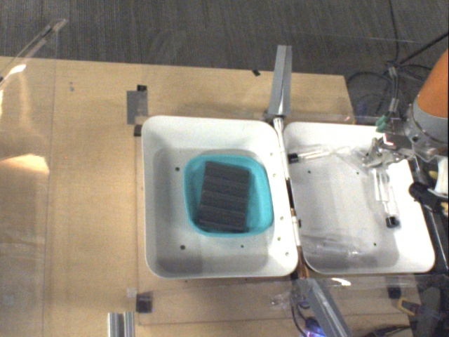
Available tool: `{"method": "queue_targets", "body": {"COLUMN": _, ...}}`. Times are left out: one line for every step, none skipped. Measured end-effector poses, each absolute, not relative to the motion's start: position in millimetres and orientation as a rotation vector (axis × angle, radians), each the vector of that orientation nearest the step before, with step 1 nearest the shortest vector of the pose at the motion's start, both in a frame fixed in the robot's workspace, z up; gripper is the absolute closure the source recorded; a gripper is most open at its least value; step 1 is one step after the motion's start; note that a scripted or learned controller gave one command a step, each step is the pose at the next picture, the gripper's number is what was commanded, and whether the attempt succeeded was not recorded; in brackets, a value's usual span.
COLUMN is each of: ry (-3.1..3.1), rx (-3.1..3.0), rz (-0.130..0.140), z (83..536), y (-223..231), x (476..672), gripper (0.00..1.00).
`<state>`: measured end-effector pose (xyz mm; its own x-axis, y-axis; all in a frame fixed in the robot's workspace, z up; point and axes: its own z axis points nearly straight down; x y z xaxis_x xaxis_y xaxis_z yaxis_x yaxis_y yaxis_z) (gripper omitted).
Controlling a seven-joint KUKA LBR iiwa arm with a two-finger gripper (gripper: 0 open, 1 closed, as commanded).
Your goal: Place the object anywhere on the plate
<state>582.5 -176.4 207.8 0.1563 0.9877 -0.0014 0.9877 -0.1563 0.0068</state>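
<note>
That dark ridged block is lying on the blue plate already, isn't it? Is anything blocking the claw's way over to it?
Yes, the dark ridged block lies on the teal plate. Between it and the gripper stands only the raised rim where both bins meet.

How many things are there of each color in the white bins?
Teal: 1, the plate in the left bin.
Dark grey: 1, the ridged block lying on the plate.
Clear with a dark tip: 2, the tube-like pieces in the right bin.
Total: 4
</note>
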Motion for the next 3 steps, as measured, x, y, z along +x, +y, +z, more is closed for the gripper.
{"method": "queue_targets", "body": {"ry": 2.117, "rx": 2.318, "rz": 0.004, "z": 132, "y": -109, "x": 579.8, "gripper": 1.00}}
{"method": "queue_targets", "body": {"ry": 2.092, "rx": 2.338, "rz": 0.009, "z": 186, "y": -26, "x": 567.9, "gripper": 1.00}}
{"method": "queue_targets", "body": {"ry": 2.092, "rx": 2.338, "rz": 0.009, "z": 186, "y": -27, "x": 567.9, "gripper": 0.00}}
